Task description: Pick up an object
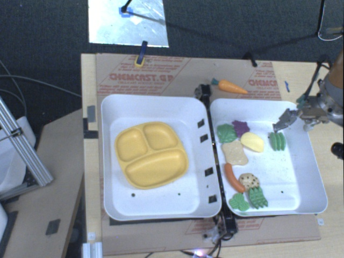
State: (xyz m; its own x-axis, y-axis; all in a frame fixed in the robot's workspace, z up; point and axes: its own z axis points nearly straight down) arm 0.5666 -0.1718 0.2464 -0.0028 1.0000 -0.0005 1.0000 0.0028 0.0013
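Gripper [280,124]: reaches in from the right over the far right part of the right bin [309,168], fingertips just above a green ribbed item [277,141]; whether the fingers are spread or closed cannot be told, and nothing is seen between them. Green ribbed item: lies alone, near the bin's right wall, with bare white floor to its right and on its near side. Left of it, a yellow lemon-like piece [252,142], then a purple cluster [240,127] and a green leafy piece [226,133] close to the bin's left wall. Nearer: a pale slice [234,153], an orange sausage-shaped piece [233,177], a speckled cookie [248,180], a second green ribbed item [258,197] and a round green piece [238,201], all crowded along the left side and near edge. The right half of this bin's floor is open. Left bin [113,117]: holds a yellow divided plate [151,153] in its centre, with free margin all round. Carrot [230,86]: lies outside the bins on the cardboard sheet [161,74], beyond the far rim.
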